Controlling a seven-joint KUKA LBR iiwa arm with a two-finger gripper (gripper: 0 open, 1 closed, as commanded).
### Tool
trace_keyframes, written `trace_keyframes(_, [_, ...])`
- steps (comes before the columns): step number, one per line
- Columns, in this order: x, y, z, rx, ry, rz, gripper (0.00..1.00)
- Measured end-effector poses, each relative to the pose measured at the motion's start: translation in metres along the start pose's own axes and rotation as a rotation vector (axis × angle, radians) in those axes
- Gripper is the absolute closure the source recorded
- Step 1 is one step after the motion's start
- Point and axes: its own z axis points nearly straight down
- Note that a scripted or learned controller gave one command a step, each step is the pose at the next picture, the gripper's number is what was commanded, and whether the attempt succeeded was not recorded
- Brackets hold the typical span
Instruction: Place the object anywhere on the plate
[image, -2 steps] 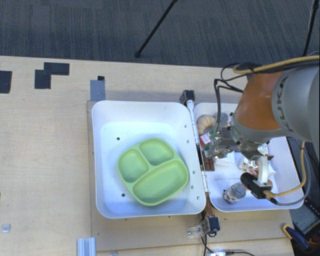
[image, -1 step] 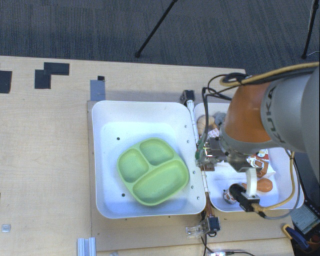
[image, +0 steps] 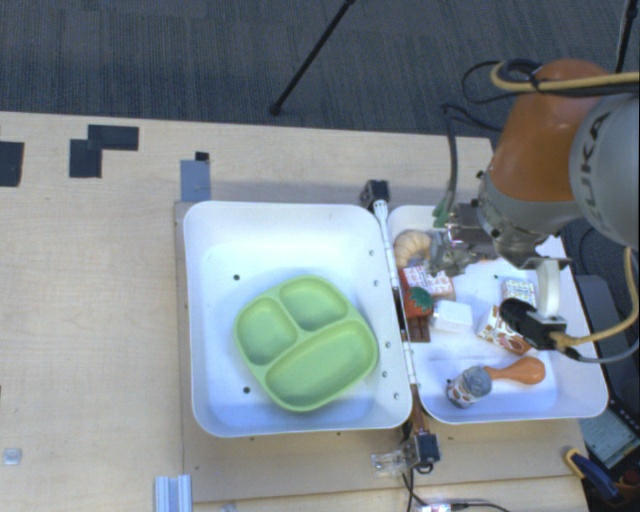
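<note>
A green plate (image: 305, 343) with three compartments lies in the left white bin (image: 215, 250), and nothing rests on it. My gripper (image: 449, 252) hangs low over the back left part of the right white bin (image: 580, 400), above a cluster of small objects. Just left of it lies a pale bread roll (image: 409, 243). In front of it sit a red and green strawberry-like piece (image: 420, 299), a brown block (image: 418, 326) and a white block (image: 453, 318). The arm hides what lies directly beneath the gripper.
Further objects lie in the right bin: a printed packet (image: 499, 331), an orange gourd-shaped toy (image: 516, 373), a grey and white round object (image: 468, 386) and a small white box (image: 520, 291). The ridge between the bins (image: 397, 300) runs between gripper and plate.
</note>
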Motion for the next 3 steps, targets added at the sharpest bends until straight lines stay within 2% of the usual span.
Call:
trace_keyframes(1, [0.038,-0.019,-0.023,0.002,0.001,-0.001,1.0])
trace_keyframes(2, [0.069,-0.015,0.07,0.005,0.0,0.0,1.0])
trace_keyframes(3, [0.11,-0.063,0.014,0.002,0.002,0.001,1.0])
